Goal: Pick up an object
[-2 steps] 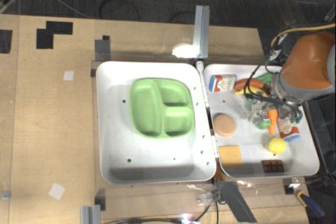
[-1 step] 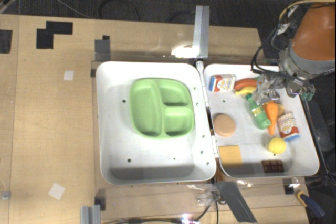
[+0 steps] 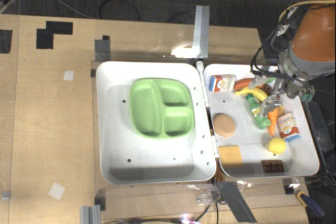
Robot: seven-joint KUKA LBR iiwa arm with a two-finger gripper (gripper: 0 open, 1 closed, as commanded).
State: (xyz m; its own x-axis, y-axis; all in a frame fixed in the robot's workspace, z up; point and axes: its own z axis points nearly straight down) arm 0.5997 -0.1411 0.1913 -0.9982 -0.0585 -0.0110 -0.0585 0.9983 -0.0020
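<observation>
**End effector low over the toy pile, grasp unconfirmed**

Arm (image 3: 312, 34) comes in from 3 o'clock and sits over the upper right of the right bin (image 3: 310, 162). End effector (image 3: 273, 99) is down among the clutter at the bin's 1 o'clock. Cannot tell how wide it stands or whether anything is in it; dark hardware and cables blur into the toys there.

Candidates in the right bin:
- banana (image 3: 252, 93), touching or just beside the end effector at its 9 o'clock
- green toy (image 3: 260, 119) and carrot (image 3: 273, 122), packed together at its 6 o'clock
- small carton (image 3: 287, 126), just beside the carrot at 3 o'clock
- lemon (image 3: 277, 146), bottom right, near the carton
- round cookie (image 3: 224, 125), cracker square (image 3: 230, 155), chocolate bar (image 3: 272, 166), each lying apart from the pile
- red-and-white box (image 3: 222, 83) at the bin's 11 o'clock

Left bin (image 3: 113, 165) holds a green divided plate (image 3: 160, 107), not in play.

My read: step in hand is descent or close on the banana/green toy cluster. To do it well, commit to one item, centre on it, and approach straight down. The pile is tight, so a neighbour may get wedged in or nudged away. Flat pieces like the cracker look hard to grip; the lemon may roll. Lift slowly and check before moving off.
</observation>
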